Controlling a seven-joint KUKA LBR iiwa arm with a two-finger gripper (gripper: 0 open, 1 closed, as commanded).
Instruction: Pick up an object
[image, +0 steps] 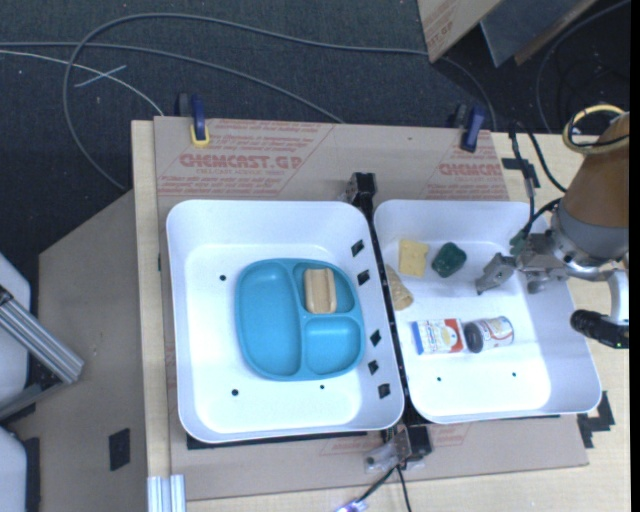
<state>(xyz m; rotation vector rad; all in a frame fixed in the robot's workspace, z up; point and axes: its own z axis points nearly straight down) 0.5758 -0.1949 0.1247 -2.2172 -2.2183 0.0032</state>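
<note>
**Here, my pincer hangs bare over the right bin**

Well, I reach in from the right side of the bench, my grey wrist with its orange band sitting above the far right edge of the right bin (560, 395). My pincer (514, 270) hangs over the upper right part of that bin, its two fingers spread apart, one pointing toward the bin's middle and the other back toward my wrist. Nothing sits between them; I have hold of nothing.

The things I could pick lie in this same bin. A dark green lump (448, 260) rests near the far edge, just to the left of my fingers and apart from them. Beside it, further left, is a pale yellow block (413, 256). Below that, against the bin's left wall, lies a tan, crumpled-looking piece (401, 293). Toward the middle of the bin a small white carton with red and blue print (437, 336) lies flat, and touching its right end is a small can on its side (489, 332), its dark end facing the carton.

The left bin (200, 330) carries a blue divided plate (270, 325) at its centre. In the plate's upper right compartment sits a light brown wooden block (320, 290), lying lengthwise.
</note>
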